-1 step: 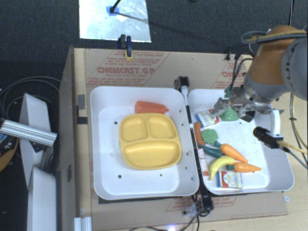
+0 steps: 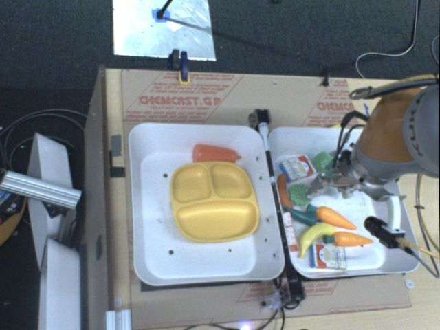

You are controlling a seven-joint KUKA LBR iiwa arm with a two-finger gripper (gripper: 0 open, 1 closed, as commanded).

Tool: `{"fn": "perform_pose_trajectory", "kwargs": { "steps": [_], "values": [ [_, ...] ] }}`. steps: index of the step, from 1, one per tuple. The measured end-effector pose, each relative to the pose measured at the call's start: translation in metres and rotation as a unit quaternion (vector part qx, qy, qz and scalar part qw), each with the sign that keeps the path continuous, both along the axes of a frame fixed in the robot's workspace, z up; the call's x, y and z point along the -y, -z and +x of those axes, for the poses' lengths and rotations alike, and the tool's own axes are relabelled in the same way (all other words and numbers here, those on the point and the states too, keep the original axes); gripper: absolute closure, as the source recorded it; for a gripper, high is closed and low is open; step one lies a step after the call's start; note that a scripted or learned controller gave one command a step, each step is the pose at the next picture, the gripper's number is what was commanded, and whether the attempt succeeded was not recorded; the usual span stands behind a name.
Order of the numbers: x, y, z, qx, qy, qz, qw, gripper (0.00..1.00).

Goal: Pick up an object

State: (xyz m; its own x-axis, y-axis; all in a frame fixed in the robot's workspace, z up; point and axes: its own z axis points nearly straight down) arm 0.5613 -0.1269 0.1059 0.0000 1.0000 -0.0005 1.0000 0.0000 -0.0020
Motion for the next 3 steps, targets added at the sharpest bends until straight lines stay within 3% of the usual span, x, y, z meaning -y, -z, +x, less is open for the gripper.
{"fn": "perform_pose_trajectory", "kwargs": {
  "steps": [1,2,3],
  "values": [
    [0.019,0.022,0.07,0.002,-0.002,-0.0001,1.0,0.0],
    [0.005,0.021,0.104,-0.007,-0.002,-0.0014,1.0,0.0],
    [0.004,0.011,0.105,-0.006,-0.003,-0.0007,1.0,1.0]
  ]
}}
